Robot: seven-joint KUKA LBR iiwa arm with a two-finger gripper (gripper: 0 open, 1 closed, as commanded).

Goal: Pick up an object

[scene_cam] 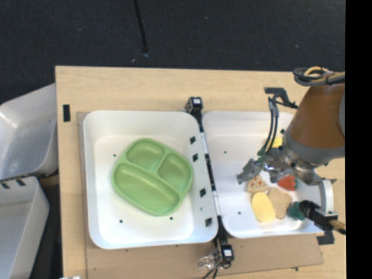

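In the right bin (232,138) lie several small objects: a yellow oval piece (263,207), a tan piece (280,202), a pale wedge with red dots (256,185), a red piece (287,183) and a dark green piece (295,210). A bit of yellow (277,141) shows beside the arm. My gripper (251,170) hangs low over the right bin, just above and to the left of the dotted wedge. The orange band of the arm (317,118) hides the bin's right part.
The left bin (99,214) holds a green divided plate (152,176). A ridge with black clips (204,167) separates the two bins. Cables (272,127) run along the arm. White containers (23,138) stand off the bench to the left.
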